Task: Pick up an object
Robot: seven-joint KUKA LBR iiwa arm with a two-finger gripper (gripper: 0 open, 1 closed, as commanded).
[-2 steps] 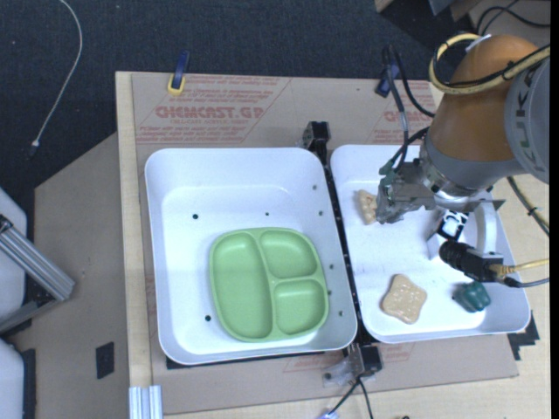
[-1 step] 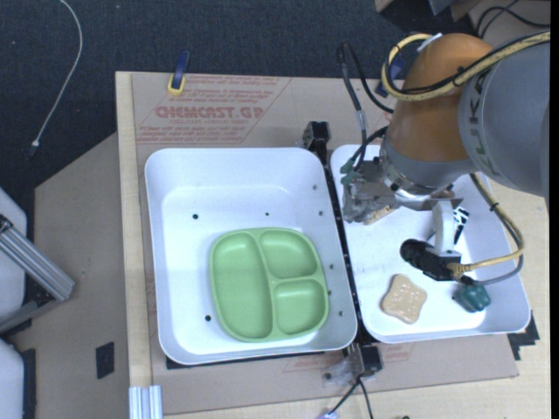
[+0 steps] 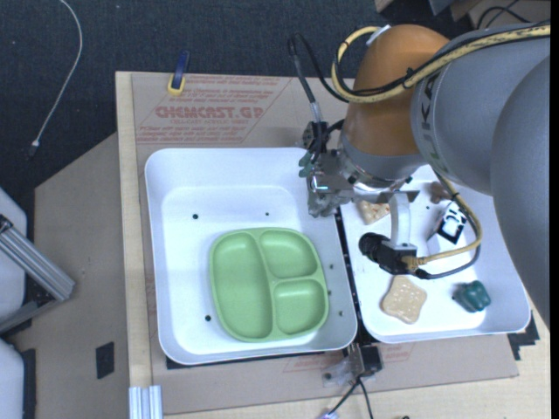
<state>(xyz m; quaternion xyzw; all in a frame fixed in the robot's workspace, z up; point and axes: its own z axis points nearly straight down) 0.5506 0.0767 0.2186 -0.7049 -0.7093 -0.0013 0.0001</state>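
Hovering at the far end of the seam between bins, the gripper point(image 3: 325, 182), its grip impossible to tell, should swing right and nearer, squarely over the cracker point(image 3: 403, 299).

Red print on the brown cardboard sheet point(image 3: 218, 103) under the bins read roughly "CHEMCAST GP", large letters, upside-right to the camera; smaller red lines above and below it were too fine to read. A small black-and-white object point(image 3: 451, 225) in the right bin point(image 3: 498, 317) carried bold white marks that might have been letters, but they could not be made out
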